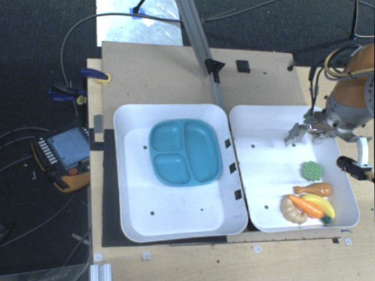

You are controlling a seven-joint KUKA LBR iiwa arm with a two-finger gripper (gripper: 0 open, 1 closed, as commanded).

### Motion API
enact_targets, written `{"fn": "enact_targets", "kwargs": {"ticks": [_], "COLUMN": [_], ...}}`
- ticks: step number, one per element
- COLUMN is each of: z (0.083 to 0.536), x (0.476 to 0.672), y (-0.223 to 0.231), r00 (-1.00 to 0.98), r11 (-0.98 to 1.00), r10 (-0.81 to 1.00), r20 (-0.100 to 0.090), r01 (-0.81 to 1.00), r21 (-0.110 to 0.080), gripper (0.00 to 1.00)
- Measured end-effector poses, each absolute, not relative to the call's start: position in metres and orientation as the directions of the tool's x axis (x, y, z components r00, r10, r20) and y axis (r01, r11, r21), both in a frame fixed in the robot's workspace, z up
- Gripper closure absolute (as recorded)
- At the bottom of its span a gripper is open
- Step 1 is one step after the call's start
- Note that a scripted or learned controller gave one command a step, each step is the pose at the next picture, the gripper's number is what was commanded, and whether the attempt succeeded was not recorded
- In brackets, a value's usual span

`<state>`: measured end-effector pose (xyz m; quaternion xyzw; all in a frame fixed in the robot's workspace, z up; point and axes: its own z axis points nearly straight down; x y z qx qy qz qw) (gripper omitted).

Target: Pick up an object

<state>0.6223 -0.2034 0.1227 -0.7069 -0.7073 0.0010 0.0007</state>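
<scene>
Gripper [296, 134] hovered over the right bin [263, 174], its state unclear; toy food pile [307, 204] lay untouched, pick not begun.

Green broccoli [312, 170], drumstick [315, 189], carrot [306, 205], banana [319, 204] and croissant [291, 211] cluster in right bin's near corner.

Brown bench [164, 75], two white bins on it, right bin [263, 174] under the pincer [296, 134], left bin [132, 204] well to the pincer's left, black block [243, 67] up behind the pincer
</scene>
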Motion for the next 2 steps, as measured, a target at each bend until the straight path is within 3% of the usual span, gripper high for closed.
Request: {"fn": "enact_targets", "kwargs": {"ticks": [1, 2], "z": [0.085, 0.099], "x": [0.624, 0.626], "y": [-0.204, -0.204], "r00": [0.000, -0.001], "r11": [0.000, 0.001], "r10": [1.000, 1.000], "r20": [-0.001, -0.003], "r01": [1.000, 1.000], "r21": [0.004, 0.010], "gripper": [0.00, 1.00]}}
